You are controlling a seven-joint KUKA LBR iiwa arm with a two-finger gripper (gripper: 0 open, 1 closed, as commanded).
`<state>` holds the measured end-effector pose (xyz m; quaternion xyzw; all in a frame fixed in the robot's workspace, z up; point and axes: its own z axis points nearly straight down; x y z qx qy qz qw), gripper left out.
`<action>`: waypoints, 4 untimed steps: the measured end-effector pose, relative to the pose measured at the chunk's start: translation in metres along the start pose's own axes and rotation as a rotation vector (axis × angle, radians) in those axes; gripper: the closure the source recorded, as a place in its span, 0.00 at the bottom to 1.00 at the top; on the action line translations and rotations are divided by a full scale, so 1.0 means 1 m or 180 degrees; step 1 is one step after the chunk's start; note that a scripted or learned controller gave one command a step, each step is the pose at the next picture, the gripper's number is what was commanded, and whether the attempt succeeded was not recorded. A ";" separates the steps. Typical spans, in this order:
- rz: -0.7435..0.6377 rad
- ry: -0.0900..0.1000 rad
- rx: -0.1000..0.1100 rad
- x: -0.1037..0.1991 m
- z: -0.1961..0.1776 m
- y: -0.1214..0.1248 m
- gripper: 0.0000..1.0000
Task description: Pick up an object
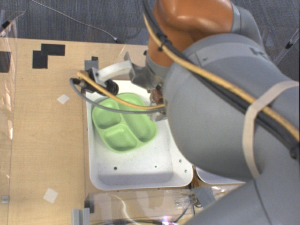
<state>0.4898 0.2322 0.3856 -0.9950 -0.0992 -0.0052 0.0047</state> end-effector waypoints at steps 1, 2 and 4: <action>-0.0003 -0.0049 -0.0041 -0.002 0.113 0.001 1.00; -0.0749 -0.0030 -0.0017 -0.005 0.293 -0.002 1.00; -0.0047 -0.0008 -0.0010 0.002 0.120 -0.002 1.00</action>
